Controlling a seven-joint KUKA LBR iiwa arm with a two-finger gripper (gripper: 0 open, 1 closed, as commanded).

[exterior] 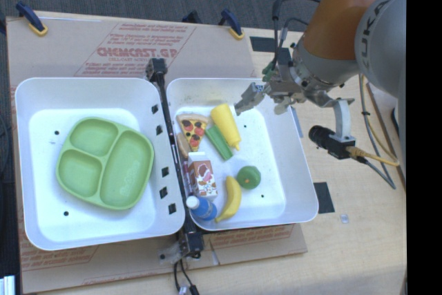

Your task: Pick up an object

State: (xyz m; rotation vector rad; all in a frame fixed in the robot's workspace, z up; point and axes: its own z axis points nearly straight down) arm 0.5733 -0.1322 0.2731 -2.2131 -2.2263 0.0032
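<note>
Lying in the right bin (293,169), centre of the frame: toy foods bunched along its left side. Yellow corn cob (226,124) and green pepper strip (219,141) side by side at a slant, pizza slice (193,130) just left of them. Lower down, a small carton (202,177), a banana (232,197), a round green lime (248,177) and a blue bottle (200,206). Hovering up and right of the corn, over the bin's upper right rim, the gripper (250,99), apart from every toy, gripping nothing. Holding a green divided plate (105,162), the left bin (27,148).
</note>
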